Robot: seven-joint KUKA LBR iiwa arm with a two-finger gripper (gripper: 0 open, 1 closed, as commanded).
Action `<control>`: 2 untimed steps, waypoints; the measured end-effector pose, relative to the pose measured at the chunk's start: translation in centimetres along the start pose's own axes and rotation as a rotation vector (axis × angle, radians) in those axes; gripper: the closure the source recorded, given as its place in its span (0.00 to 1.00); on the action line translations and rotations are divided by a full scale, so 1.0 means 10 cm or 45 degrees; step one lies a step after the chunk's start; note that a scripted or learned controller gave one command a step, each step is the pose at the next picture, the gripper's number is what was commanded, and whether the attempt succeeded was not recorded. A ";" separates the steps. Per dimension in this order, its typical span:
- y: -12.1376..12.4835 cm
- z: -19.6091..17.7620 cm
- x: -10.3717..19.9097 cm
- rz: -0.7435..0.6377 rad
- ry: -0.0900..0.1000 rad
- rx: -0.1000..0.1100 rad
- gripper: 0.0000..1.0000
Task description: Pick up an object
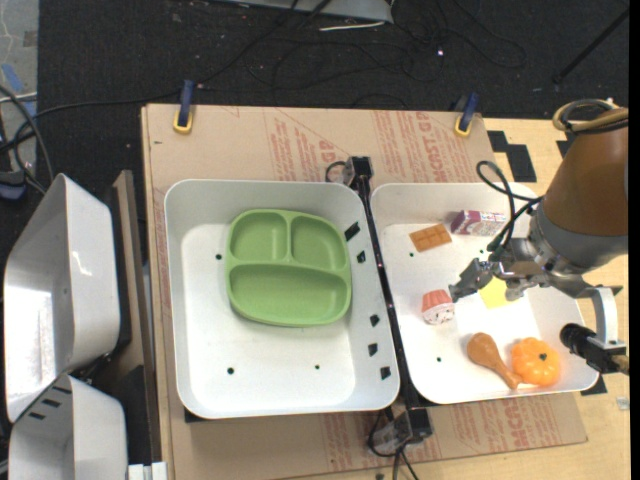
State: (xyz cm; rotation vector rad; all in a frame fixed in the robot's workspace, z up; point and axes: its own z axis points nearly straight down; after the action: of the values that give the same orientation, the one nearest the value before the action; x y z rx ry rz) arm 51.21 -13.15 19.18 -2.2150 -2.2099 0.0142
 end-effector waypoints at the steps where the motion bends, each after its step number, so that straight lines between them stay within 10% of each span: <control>1: 0.03 -0.07 0.00 -0.004 -0.003 -0.018 0.00; 2: -0.02 0.55 0.01 0.000 -0.002 -0.014 0.00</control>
State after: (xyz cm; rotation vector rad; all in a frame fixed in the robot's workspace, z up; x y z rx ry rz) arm 50.97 -13.07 13.69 -2.2208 -2.2163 0.0037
